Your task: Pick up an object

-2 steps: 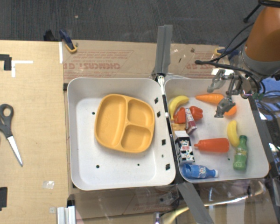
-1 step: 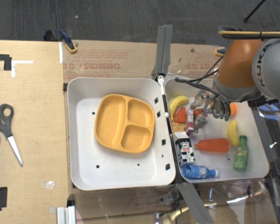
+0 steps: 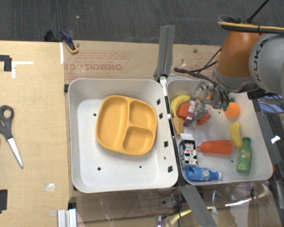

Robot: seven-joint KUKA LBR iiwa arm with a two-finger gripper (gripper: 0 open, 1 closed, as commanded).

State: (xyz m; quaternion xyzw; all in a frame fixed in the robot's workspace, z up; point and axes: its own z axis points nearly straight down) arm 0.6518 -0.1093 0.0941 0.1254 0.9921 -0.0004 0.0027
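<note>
The gripper [image 3: 199,109], grip state impossible to tell, hangs over crowded toys near the right bin's [image 3: 265,174] far-left corner; neighbours could jam the grasp.

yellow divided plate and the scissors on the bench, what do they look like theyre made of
Yellow divided plate: probably moulded plastic, one even yellow colour, smooth with a soft sheen and rounded compartment ridges. Scissors: blades look like bare metal, pale and reflective; the grey handle loops seem plastic or coated, though the view leaves that open.
</note>
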